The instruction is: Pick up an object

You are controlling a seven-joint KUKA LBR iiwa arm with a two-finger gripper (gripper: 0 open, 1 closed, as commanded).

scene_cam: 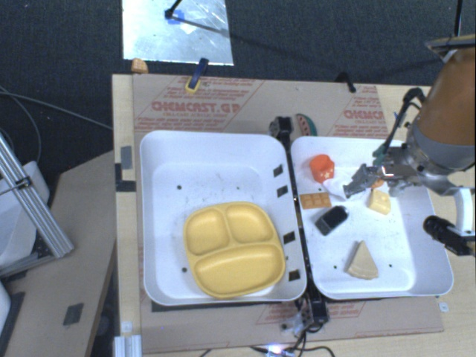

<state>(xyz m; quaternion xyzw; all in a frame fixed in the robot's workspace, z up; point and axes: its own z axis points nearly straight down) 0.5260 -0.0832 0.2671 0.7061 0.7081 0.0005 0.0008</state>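
Note:
My gripper point(360, 181) reaches in from the right and hangs over the right bin point(424, 274), near its middle. Just right of it lies a pale yellow cheese wedge point(379, 201). An orange block point(321, 167) sits up and to its left. A small brown waffle piece point(315, 199) and a black block point(332, 219) lie below-left of it. A tan wedge point(362, 262) rests near the bin's front. Nothing shows in the gripper's grasp.
The left bin point(171, 162) holds a yellow divided plate point(234, 248). A clamp and cables sit at the bins' far junction point(286, 127). A metal sheet point(178, 21) lies on the floor beyond the bench. The arm's body point(450, 117) fills the right side.

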